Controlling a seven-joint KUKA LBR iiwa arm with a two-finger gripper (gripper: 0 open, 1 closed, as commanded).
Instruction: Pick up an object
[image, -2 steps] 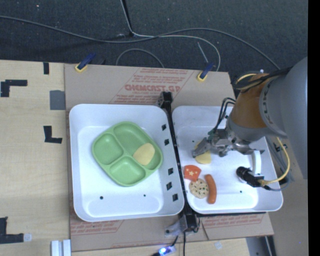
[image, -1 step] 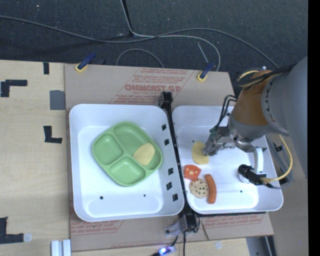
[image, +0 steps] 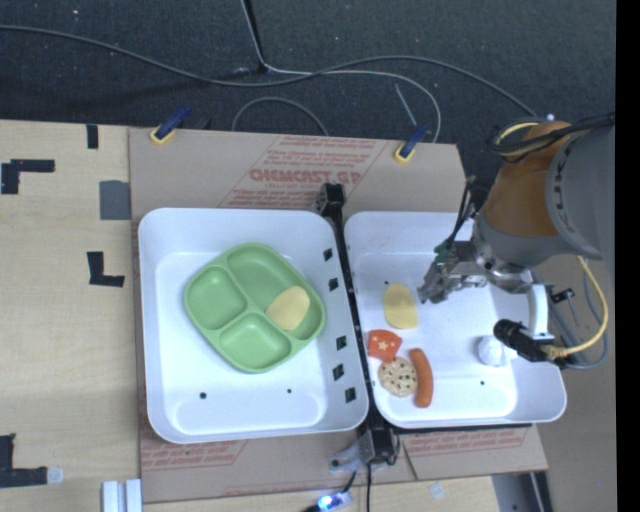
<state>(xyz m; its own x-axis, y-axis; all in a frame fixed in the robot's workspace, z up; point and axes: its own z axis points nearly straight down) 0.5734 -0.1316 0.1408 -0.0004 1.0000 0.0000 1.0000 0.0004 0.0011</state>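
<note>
The right bin holds a pale yellow piece, a red piece, a round cookie and a red sausage. My gripper hangs low over this bin, just right of the pale yellow piece and a little above it. Nothing shows between its dark fingers. In the left bin lies a green divided plate with a yellow piece in its right compartment.
The grey arm with its orange band comes in from the right over the right bin's far corner. A small white object lies at the right bin's right side near a black fitting. Cardboard underlies both bins.
</note>
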